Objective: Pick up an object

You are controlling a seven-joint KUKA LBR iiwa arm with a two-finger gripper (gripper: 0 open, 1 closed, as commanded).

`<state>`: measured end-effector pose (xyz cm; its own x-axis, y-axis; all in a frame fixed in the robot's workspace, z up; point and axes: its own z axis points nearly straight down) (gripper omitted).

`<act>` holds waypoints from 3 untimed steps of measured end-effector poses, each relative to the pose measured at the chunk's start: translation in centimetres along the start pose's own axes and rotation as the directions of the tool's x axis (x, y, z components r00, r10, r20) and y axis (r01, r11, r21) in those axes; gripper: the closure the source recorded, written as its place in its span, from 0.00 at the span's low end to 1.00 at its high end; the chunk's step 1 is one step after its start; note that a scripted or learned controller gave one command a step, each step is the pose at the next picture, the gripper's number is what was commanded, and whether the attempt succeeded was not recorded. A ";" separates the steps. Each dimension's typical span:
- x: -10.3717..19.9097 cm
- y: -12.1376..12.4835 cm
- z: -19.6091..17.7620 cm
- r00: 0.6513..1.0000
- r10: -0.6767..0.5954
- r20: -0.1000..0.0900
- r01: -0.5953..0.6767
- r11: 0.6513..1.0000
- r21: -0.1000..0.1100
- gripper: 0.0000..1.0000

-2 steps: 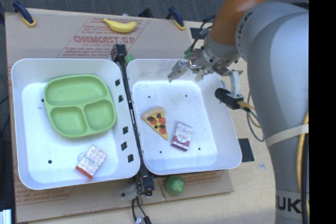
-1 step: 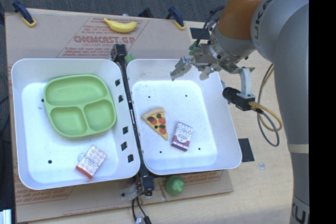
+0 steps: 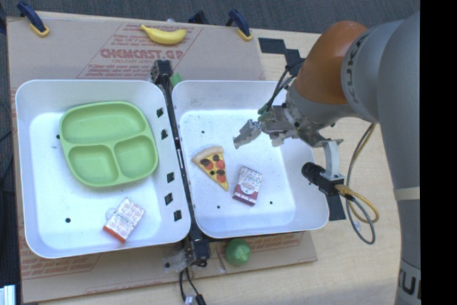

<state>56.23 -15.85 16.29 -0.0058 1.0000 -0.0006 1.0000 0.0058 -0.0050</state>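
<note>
In the right bin (image 3: 307,214) lie a pizza slice (image 3: 212,166) and, just right of it, a small red and white carton (image 3: 248,185). My gripper (image 3: 261,136) hangs above the bin's middle right, up and to the right of both. Its two fingers are spread open, with nothing between them. One fingertip (image 3: 244,136) points toward the pizza slice. The grey arm with the orange band (image 3: 332,71) reaches in from the right and hides the bin's right rim.
The left bin (image 3: 28,225) holds a green divided plate (image 3: 107,143) and a red and white packet (image 3: 123,218). A toy banana (image 3: 164,33) lies on the cardboard behind the bins. A green ball (image 3: 238,251) sits in front of them. A black divider (image 3: 175,153) separates the bins.
</note>
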 end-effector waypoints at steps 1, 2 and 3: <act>-5.3 6.5 -0.8 1.000 0.001 -0.001 -0.001 1.000 -0.004 0.00; -5.2 9.4 3.7 1.000 -0.001 -0.001 0.001 1.000 -0.002 0.00; 0.4 8.1 -10.6 1.000 -0.001 0.000 0.001 1.000 -0.009 0.00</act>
<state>64.40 -15.36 26.83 -0.0068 1.0000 -0.0002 1.0000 0.0068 0.0038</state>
